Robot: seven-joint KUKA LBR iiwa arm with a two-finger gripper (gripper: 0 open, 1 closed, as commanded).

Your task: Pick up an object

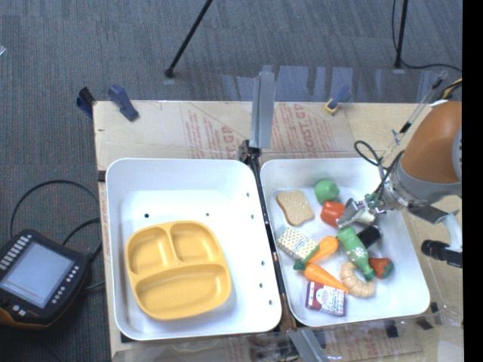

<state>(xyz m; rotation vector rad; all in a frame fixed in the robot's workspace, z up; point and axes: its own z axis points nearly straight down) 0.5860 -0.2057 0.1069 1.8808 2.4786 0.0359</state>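
A: Where is the gripper (356,216)?

B: Over the right bin (290,173), toward its right side, right of frame centre. Whether it is spread or pressed together, I cannot tell.

A: What lies nearest it?

B: A red tomato (332,213) just to its left, touching or nearly so. A green bottle (353,249) lies just below it, tilted toward the lower right. A green ball (327,190) sits up and to the left.

A: Anything else?

B: A bread slice (294,207) farther left, two carrots (324,275) below. A yellow divided tray (178,269) sits in the left bin (121,202), well apart.
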